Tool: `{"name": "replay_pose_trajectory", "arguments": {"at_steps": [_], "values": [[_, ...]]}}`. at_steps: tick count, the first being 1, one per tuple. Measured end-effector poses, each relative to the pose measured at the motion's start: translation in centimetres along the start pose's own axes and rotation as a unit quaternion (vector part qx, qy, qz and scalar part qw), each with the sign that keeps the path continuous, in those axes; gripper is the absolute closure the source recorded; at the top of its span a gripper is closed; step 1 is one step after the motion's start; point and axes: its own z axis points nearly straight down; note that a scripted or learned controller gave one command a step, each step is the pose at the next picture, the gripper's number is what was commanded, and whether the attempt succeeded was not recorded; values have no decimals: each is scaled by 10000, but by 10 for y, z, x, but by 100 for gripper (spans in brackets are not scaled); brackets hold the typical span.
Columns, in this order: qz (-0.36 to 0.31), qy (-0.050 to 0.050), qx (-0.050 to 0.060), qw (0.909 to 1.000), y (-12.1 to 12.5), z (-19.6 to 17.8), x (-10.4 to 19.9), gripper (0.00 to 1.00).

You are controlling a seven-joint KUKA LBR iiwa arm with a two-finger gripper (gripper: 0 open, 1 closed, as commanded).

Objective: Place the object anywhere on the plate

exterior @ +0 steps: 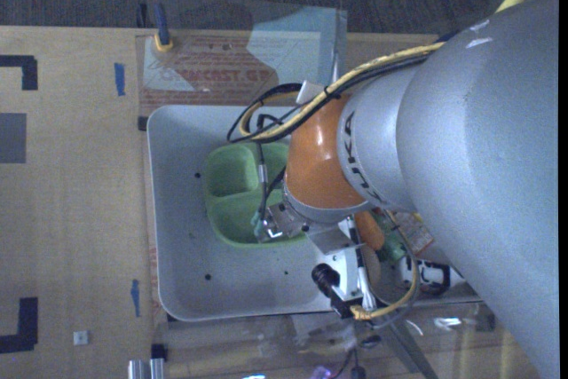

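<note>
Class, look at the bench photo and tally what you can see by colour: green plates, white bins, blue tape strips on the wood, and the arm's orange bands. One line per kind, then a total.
Green divided plate: 1
White bin: 1 in plain sight; the arm covers the rest
Blue tape strips: 2
Orange band on the arm: 1
Total: 5

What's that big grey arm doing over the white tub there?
The grey robot arm reaches in from the right over a shallow white bin. Its orange-banded wrist hangs right above a green divided plate lying in that bin, covering part of it. The gripper end sits at the plate's edge, but the arm hides what it is doing, so whether it holds the object meant for the plate cannot be told.
</note>
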Motion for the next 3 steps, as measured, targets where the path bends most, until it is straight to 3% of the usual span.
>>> {"name": "replay_pose_trajectory", "arguments": {"at_steps": [1,2,3], "values": [[-1568,-31,-78,9876,0,-3,57,100],[-1657,25,93,9861,66,-133,55,100],[-2322,39,111,9726,7,-141,25,100]]}}
